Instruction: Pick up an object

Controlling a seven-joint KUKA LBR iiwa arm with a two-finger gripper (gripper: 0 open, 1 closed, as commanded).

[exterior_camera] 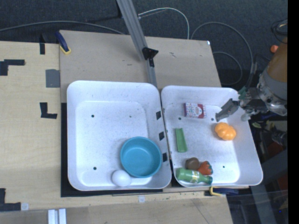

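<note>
the claw (pixel 227 110) hangs over the right bin (pixel 247 171), i cannot tell if it's apart or together, just above the orange fruit (pixel 225 131), with a red-and-white box (pixel 194 110) left of it.

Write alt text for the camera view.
The gripper hovers above an orange fruit in the right bin, which also holds a red-and-white carton, green block and green bottle. The left bin holds a blue bowl and white ball.

A grey metal pole (pixel 135 29) slants across the wooden bench (pixel 28 125), with cables (pixel 187 22) on dark carpet.
</note>
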